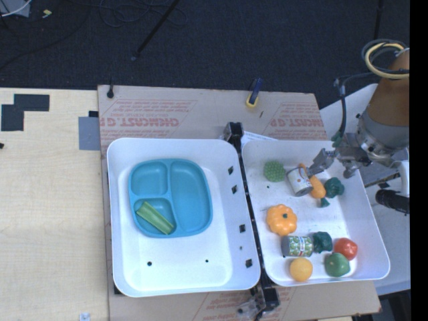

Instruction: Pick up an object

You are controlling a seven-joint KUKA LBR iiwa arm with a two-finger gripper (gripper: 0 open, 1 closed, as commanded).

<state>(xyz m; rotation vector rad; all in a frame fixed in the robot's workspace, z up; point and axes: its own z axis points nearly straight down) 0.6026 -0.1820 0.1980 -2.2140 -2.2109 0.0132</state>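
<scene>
Overhead, in the camera view, the claw (334,164) hung over the right bin (374,243) at about one o'clock of that bin's floor. Its two fingers stood apart, one dark finger (322,161) toward nine o'clock and the other toward three o'clock, with nothing between them. The nine o'clock finger's tip sat just beside a small silver can (297,180) lying on its side; whether it touched the can could not be told.

Counted, the right bin held nine things. One bumpy green ball (273,171) lay at eleven o'clock of the bin. One silver can lay just beside it, toward three o'clock. One small orange piece (316,187) touched that can, and one dark green floret (332,188) lay just beside the orange piece. One orange pumpkin (281,220) sat near the bin's middle. One labelled jar (298,246) lay on its side below the pumpkin, with one dark teal piece (322,241) touching its three o'clock end. One yellow ball (301,269) lay at six o'clock. One red-and-green fruit (340,256) lay at five o'clock.

The left bin (134,259) held one blue divided plate (190,196), and one green stalk (154,217) lay in the plate's seven o'clock compartment.
</scene>
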